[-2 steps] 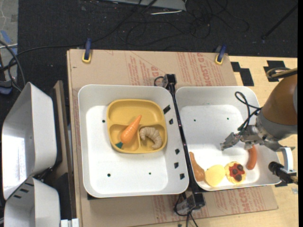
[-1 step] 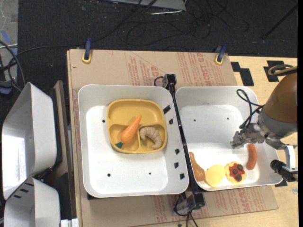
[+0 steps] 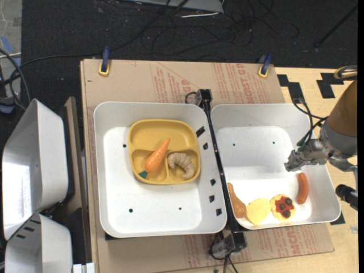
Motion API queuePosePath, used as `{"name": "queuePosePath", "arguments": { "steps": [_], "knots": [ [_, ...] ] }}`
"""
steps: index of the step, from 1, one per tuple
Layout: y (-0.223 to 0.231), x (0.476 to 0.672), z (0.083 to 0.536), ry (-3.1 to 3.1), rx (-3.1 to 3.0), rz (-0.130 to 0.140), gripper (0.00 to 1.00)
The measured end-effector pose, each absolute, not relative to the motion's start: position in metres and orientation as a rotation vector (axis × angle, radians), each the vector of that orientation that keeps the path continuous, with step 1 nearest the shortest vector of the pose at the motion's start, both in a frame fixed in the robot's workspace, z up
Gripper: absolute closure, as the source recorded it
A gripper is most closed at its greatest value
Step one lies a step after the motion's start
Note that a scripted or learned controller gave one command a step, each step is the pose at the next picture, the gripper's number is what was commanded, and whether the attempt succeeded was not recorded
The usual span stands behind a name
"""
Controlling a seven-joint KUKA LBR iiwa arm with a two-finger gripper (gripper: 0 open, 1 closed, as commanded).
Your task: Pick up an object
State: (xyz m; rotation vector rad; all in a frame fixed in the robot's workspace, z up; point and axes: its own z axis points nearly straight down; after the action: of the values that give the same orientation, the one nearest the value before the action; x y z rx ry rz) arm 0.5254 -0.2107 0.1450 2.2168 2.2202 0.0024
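My gripper (image 3: 294, 162) hangs over the right bin (image 3: 256, 135), near its right wall, just up and left of a red sausage (image 3: 302, 187). Nothing shows between its tips. Along the right bin's front lie an orange drumstick-like piece (image 3: 236, 201), a pale yellow round piece (image 3: 259, 210) and a small tart with red and dark berries (image 3: 282, 206). In the left bin (image 3: 114, 164) a yellow divided plate (image 3: 142, 138) holds a carrot (image 3: 157, 156) and a beige shrimp-like piece (image 3: 182, 163).
The arm (image 3: 344, 129) comes in over the right bin's right edge. Both bins rest on a cardboard-covered bench (image 3: 170, 81) with two clamps at its back edge. White boxes (image 3: 28, 164) stand to the left, and cables lie on the dark floor behind.
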Motion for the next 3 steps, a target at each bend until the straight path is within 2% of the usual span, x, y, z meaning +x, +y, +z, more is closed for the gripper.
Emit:
{"name": "queuePosePath", "arguments": {
  "steps": [1, 2, 3],
  "knots": [
    [-0.21, 0.52, 0.19, 2.22, 2.215, 0.003, 1.0],
    [-0.219, 0.527, 0.247, 2.219, 2.214, 0.003, 1.0],
    [-0.168, 0.544, 0.255, 2.227, 2.212, 0.003, 1.0]
  ]
}}
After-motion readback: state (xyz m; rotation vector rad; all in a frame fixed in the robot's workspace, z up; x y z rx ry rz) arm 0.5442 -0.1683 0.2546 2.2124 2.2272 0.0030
